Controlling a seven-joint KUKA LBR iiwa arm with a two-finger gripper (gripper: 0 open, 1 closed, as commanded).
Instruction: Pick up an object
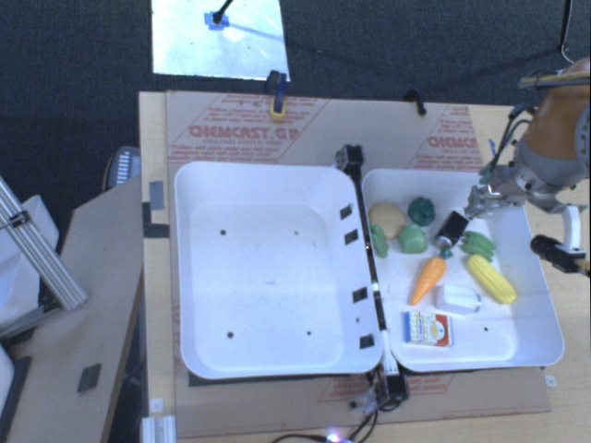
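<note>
Camera view puts your gripper (478,201) over the far side of the right bin (503,344), and you can't tell whether it is spread or clenched. Nearest candidate is the green toy vegetable (477,244), lying just beside the yellow corn (491,279). Judge it light, rigid, slick plastic; take it across its narrow middle, squarely, or it may squirt out.

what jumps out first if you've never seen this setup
The right bin, bright with an orange carrot beside a yellow corn cob and green pieces just above them. Then the grey and orange arm reaching in from the right, its gripper over that bin's far end.
</note>
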